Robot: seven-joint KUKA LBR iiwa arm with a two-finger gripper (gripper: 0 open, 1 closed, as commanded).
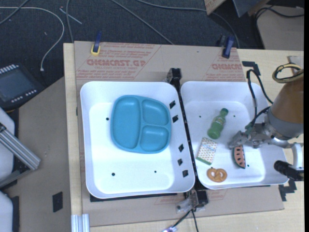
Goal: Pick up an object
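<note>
The right bin holds a green bottle, a small patterned packet, a pretzel and a watermelon slice. My gripper reaches in from the right, just above the watermelon slice and right of the bottle. Nothing shows between its fingers. The arm's orange band sits over the bin's right rim.
The left bin holds a blue divided plate. Black clips run down the divider between the bins. Cables loop on the floor beyond the bench and over its right side.
</note>
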